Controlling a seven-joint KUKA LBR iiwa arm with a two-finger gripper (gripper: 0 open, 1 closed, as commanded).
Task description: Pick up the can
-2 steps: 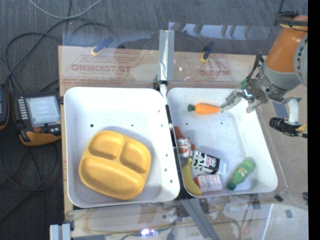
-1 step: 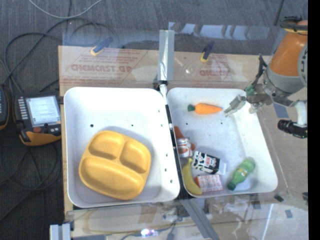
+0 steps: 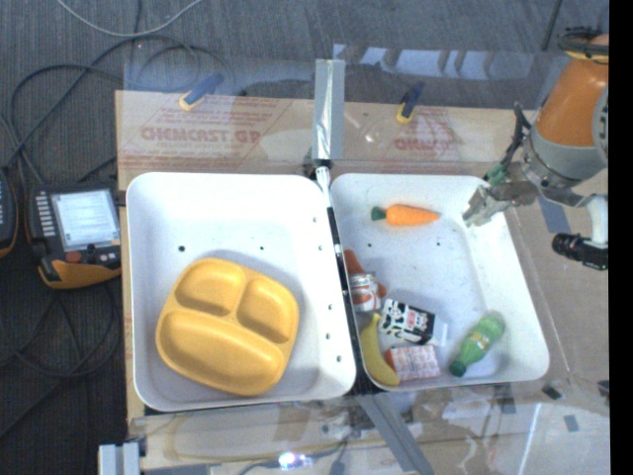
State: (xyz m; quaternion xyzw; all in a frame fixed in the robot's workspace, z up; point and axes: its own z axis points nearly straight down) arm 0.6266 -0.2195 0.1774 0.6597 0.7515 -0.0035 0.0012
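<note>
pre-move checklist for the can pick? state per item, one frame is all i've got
1. Can located: ok. The can lies in the right bin, against its left wall.
2. Gripper placed over can: not ok. The gripper sits at the bin's upper right rim, well away from the can.
3. Fingers ready to close: cannot tell.
4. Room around can: not ok. The black-and-white carton and the banana crowd it from below, and the wall is on its left.
5. Path across the bin: ok, probably. The carrot lies above a straight line to the can.
6. Can's lie for gripping: cannot tell, too small.
</note>
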